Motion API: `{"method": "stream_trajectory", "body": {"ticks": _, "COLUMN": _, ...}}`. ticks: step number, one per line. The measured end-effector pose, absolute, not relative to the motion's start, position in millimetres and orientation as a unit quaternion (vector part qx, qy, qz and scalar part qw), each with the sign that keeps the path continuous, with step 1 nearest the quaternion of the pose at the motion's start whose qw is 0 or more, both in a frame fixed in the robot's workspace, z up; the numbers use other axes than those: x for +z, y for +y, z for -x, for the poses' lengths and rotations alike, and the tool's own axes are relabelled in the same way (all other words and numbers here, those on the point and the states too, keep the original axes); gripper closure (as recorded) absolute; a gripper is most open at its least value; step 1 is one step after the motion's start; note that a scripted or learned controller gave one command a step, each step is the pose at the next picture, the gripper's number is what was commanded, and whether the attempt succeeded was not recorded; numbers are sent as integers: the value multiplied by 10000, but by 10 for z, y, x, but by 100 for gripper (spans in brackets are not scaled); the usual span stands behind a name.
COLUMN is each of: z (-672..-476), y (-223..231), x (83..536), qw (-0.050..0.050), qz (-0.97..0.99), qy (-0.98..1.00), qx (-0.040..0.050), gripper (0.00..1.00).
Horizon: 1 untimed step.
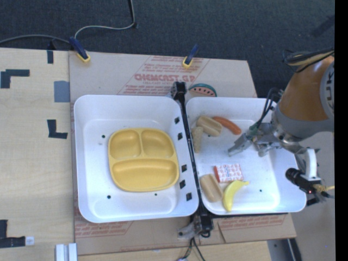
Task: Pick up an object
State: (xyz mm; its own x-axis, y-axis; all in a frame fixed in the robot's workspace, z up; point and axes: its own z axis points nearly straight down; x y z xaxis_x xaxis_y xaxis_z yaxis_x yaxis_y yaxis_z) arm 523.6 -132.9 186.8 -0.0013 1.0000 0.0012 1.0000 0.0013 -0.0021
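The gripper point(239, 146) hangs slightly parted and empty over the right bin point(272, 203). Near it lie a hot dog point(217, 125), a red-checked packet point(228, 173) and a banana point(232, 193). The banana looks light, probably slick plastic; I'd pinch it across its middle.

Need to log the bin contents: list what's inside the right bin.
The right bin holds a banana, a red-and-white packet, a bread roll, a hot dog bun and a sausage. The tool and wrist cover part of the floor.
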Motion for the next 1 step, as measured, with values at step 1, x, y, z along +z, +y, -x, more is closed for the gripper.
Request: {"method": "stream_trajectory", "body": {"ticks": 1, "z": -5455, "y": -949, "x": 872, "qw": -3, "qz": 7066, "qy": -7077, "qx": -9, "gripper": 0}}
